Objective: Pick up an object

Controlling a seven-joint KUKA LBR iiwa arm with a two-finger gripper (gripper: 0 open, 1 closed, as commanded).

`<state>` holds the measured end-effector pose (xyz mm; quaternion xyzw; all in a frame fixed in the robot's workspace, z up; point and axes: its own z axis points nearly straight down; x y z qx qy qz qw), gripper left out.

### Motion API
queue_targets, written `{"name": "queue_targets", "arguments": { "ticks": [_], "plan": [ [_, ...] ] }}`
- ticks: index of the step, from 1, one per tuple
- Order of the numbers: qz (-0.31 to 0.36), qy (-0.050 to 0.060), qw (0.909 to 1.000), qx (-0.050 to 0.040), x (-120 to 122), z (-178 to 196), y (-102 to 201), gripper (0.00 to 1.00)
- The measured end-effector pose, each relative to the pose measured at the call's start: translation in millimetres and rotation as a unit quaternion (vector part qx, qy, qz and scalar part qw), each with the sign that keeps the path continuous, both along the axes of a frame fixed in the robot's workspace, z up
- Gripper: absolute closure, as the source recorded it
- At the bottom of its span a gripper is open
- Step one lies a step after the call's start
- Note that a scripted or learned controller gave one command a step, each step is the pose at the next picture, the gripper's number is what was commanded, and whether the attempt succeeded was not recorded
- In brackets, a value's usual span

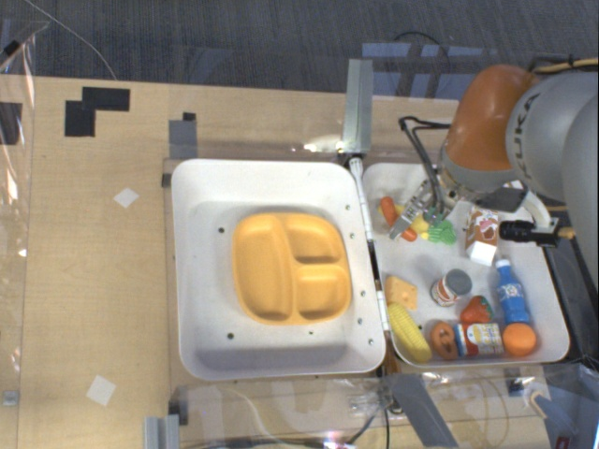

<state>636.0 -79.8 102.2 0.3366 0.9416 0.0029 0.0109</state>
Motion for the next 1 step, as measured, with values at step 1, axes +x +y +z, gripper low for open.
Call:
{"name": "queue_targets", "arguments": {
  "ticks": [1],
  "plan": [
    [0.099,0.003,0.9951,-0.0005,19.0,88.7,41.4,1.0]
  ]
}}
